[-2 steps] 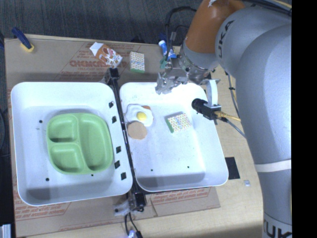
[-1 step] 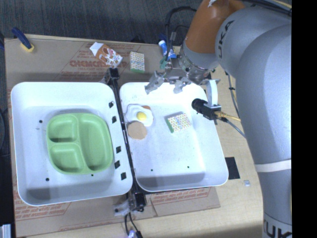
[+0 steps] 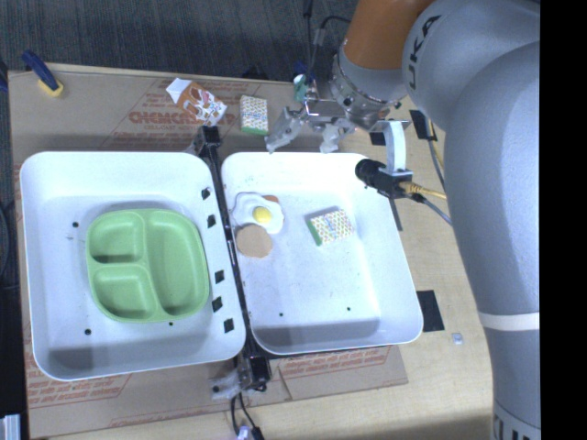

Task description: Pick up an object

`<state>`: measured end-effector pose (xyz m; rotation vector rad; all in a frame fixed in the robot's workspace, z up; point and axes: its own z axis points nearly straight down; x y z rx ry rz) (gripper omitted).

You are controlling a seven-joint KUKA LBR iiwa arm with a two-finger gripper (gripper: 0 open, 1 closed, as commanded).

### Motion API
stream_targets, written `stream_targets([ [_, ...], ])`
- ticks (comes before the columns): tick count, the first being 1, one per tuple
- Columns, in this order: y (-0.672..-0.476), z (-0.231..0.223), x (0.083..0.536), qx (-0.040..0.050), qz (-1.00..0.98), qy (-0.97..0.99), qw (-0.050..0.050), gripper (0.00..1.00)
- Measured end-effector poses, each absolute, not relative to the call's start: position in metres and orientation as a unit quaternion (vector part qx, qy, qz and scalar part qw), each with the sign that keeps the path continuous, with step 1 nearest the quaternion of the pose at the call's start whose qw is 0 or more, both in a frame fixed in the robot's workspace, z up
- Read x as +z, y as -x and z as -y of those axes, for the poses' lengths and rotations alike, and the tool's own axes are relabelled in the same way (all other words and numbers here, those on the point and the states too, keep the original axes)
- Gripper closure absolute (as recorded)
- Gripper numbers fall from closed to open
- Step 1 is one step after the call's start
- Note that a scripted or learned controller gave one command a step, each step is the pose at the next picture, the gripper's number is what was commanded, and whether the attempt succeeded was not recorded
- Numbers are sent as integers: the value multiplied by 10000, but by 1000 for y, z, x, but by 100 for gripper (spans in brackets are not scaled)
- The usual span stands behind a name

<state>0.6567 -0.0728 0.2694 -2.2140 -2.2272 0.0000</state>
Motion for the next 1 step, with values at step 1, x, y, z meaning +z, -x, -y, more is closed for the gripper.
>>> stream_targets([
  [1,-656,19,268,11,7095,7047,20,0],
])
